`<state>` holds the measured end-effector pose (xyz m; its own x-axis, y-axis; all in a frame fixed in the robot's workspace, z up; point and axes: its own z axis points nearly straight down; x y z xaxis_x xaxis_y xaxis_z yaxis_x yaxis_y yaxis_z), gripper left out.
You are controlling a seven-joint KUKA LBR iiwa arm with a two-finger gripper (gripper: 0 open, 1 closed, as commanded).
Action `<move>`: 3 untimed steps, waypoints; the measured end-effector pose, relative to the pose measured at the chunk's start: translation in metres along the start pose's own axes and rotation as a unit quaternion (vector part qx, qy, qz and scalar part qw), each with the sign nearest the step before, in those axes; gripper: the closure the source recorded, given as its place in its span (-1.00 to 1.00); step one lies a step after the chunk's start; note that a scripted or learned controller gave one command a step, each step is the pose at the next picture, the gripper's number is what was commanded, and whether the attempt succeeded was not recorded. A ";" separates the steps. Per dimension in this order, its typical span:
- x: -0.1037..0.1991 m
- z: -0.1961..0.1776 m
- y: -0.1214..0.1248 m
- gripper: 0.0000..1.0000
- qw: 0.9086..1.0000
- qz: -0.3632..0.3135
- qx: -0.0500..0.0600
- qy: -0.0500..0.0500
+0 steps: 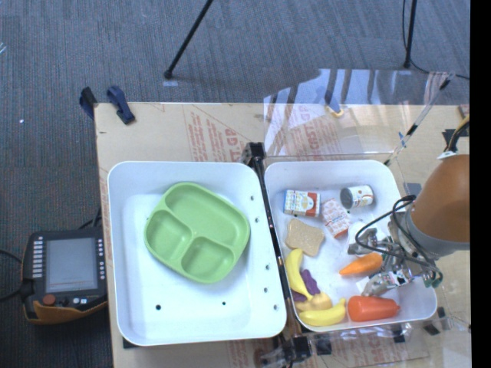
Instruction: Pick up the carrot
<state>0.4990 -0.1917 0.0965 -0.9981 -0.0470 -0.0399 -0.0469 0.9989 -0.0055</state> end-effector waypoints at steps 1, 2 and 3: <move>0.004 -0.002 0.021 -1.00 1.000 0.029 0.004 -0.004; 0.010 0.001 0.003 -1.00 0.980 0.198 0.002 0.001; -0.041 0.011 -0.010 -1.00 0.944 0.330 0.004 0.019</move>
<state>0.5409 -0.1998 0.0875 -0.8105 0.5858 -0.0007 0.5858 0.8105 0.0012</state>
